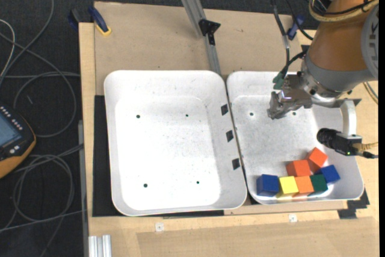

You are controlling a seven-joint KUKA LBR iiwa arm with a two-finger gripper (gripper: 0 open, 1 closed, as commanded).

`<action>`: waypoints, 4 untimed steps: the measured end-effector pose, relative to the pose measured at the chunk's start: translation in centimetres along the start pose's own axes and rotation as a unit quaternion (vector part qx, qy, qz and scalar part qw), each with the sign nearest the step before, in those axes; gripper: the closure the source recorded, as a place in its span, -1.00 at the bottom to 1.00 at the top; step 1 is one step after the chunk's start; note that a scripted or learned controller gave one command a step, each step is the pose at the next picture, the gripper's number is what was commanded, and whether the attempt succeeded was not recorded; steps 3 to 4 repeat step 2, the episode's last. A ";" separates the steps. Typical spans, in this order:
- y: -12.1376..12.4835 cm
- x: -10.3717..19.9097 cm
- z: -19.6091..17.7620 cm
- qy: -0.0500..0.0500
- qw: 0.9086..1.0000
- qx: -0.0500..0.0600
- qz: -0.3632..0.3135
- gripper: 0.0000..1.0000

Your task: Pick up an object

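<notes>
Blocks [298, 179] near us look light and stiff; we'd grip flat sides. Our pincer [278, 108] hovers far, its opening unclear.

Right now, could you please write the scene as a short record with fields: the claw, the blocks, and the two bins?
claw: the claw is above the right bin's far part, nothing seen between its fingers
blocks: a cluster of blocks in blue, yellow, orange and green
blocks place: near right corner of the right bin
left bin: the left bin is white, beside the right one
claw to blocks: apart, not touching
</notes>
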State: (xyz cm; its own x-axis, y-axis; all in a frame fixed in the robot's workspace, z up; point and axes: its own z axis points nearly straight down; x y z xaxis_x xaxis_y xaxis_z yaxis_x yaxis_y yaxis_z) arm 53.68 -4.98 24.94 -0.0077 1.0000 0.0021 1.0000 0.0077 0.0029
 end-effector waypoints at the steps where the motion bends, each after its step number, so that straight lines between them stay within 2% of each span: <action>1: 0.6 5.7 -0.7 0.000 1.000 0.001 0.000 1.00; 2: 1.6 11.8 -0.6 0.000 1.000 0.001 0.000 1.00; 4: 1.6 11.8 -0.6 0.000 1.000 0.001 0.000 1.00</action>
